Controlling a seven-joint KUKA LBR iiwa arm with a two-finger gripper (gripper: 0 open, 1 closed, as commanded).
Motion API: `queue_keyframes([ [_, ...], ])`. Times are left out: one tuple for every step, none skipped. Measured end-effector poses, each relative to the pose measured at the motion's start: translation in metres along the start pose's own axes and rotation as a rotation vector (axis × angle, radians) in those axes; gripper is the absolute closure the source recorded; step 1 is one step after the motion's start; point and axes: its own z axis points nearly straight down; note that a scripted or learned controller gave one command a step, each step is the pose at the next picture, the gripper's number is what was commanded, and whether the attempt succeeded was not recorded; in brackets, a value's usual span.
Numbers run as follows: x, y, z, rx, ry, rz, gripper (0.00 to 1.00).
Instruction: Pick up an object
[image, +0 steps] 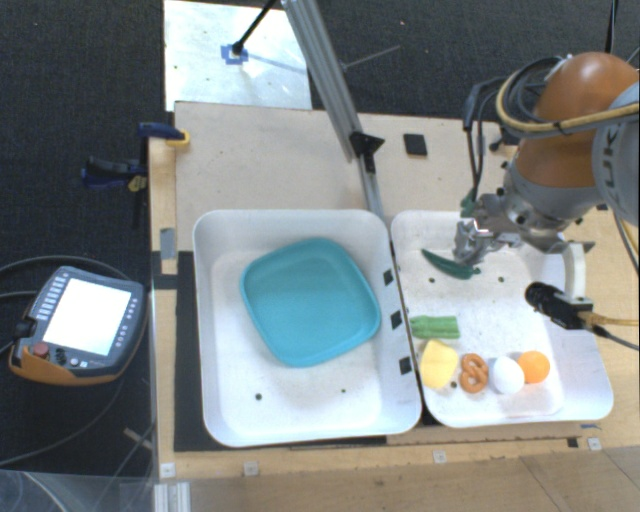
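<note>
On a tan bench over dark carpet, two white bins sit; the gripper clamps a dark green object.

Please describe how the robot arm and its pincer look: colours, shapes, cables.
The arm is a rounded orange and grey body with looped black and yellowish cables at its side. The pincer is small, silver-grey metal. A white bracket with a black part hangs beside it.
</note>
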Motion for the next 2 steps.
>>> queue_keyframes([
  [0.058,-0.004,0.004,0.000,0.000,0.000,1.00],
  [0.108,-0.019,0.019,0.001,0.000,0.000,1.00],
])
